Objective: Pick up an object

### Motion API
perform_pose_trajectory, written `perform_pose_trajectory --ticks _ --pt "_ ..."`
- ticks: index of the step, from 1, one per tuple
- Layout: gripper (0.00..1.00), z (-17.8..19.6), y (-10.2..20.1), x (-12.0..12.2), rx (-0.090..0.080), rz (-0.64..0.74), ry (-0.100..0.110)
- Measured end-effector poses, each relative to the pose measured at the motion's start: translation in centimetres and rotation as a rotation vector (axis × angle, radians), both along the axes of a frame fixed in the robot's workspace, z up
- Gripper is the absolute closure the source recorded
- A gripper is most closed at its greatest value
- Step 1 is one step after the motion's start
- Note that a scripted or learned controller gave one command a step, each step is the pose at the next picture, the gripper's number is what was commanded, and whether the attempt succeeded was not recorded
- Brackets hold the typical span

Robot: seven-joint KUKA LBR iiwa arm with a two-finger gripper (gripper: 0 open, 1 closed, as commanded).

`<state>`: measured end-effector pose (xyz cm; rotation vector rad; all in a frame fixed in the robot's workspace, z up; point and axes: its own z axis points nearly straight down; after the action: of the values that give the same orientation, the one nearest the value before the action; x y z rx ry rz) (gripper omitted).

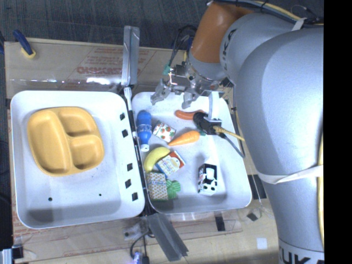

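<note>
While we look down: gripper (175,96) hangs with fingers spread, nothing between them.
Carrot: we see the carrot (185,138) lying mid right bin (240,194).
Left bin: yellow tray (65,139).

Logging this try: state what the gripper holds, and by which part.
Nothing. The gripper hangs open above the far end of the right bin, with no object between its fingers.

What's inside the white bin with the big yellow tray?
Inside the left bin lies just the yellow tray, which has three sections, with bare white floor around it. Whatever might be under the tray is covered, so that cannot be seen.
</note>
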<state>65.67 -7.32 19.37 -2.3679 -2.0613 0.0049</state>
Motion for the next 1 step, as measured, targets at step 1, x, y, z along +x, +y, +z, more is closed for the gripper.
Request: perform_pose_trajectory --ticks 1 --pt "0.00 -10.31 -3.25 -0.06 -0.001 -0.062 -0.001"
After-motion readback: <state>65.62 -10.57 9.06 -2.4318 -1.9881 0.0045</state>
